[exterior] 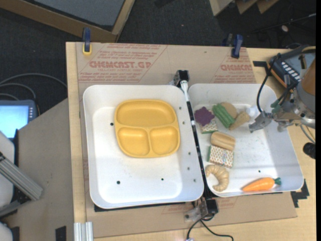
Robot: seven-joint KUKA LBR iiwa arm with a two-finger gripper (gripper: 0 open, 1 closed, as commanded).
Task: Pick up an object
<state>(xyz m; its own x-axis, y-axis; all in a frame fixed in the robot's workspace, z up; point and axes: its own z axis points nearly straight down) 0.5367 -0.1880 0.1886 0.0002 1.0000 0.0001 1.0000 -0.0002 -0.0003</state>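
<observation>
Camera view: two-finger grey gripper (257,123) hangs low in the right white bin (281,154); finger state cannot be told; crowded toy foods, notably the tan bread-shaped piece (242,118), risk a glancing miss.

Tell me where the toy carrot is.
The toy carrot lies in the right bin, near its front edge, to the right of the croissant.

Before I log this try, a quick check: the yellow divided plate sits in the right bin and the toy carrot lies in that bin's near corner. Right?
Partly. The camera view shows the yellow divided plate in the left bin, not the right one. The toy carrot does lie in the right bin's near corner.
</observation>
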